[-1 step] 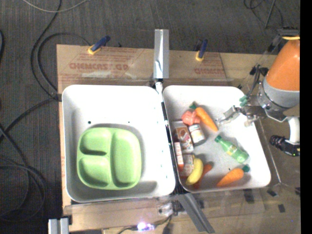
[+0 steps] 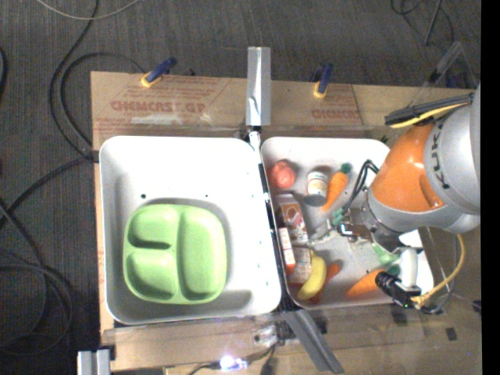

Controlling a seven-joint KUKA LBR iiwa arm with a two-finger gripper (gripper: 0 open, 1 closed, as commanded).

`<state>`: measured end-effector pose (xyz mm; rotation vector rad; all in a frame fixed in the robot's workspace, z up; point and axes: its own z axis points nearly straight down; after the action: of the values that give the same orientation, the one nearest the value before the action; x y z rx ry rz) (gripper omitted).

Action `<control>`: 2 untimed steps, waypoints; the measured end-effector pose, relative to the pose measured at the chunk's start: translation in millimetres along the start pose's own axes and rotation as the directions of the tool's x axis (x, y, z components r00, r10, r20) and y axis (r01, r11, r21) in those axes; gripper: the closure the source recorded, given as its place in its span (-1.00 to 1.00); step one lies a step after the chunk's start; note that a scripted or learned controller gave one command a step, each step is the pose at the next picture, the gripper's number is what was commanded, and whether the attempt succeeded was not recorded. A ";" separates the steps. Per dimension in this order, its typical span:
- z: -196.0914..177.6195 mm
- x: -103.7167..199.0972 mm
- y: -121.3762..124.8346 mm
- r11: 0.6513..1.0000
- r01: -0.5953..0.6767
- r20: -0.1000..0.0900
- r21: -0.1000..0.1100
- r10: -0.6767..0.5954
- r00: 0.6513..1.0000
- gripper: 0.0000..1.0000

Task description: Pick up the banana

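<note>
Banana (image 2: 313, 276) lies near the front edge of the right bin (image 2: 380, 144), beside a red packet (image 2: 291, 219). Gripper (image 2: 344, 223) sits above the bin centre, near the banana; finger state cannot be determined. Left bin (image 2: 117, 151) holds a green tray (image 2: 176, 252).

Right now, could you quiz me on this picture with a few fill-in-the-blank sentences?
1. The green tray lies in the ____ bin.
2. The banana lies in the ____ bin, near its front edge.
3. The band on the arm is ____.
4. The tray has ____ compartments.

Missing words: left; right; orange; three.
</note>
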<state>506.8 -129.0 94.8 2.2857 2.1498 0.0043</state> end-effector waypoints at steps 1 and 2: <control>-28.5 -58.5 -17.6 0.999 0.040 -0.010 0.007 -0.040 0.999 -1.00; 4.2 21.6 -20.2 0.997 0.079 0.008 -0.010 -0.078 0.997 -1.00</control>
<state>488.0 -106.1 90.5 2.1906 2.2288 0.0070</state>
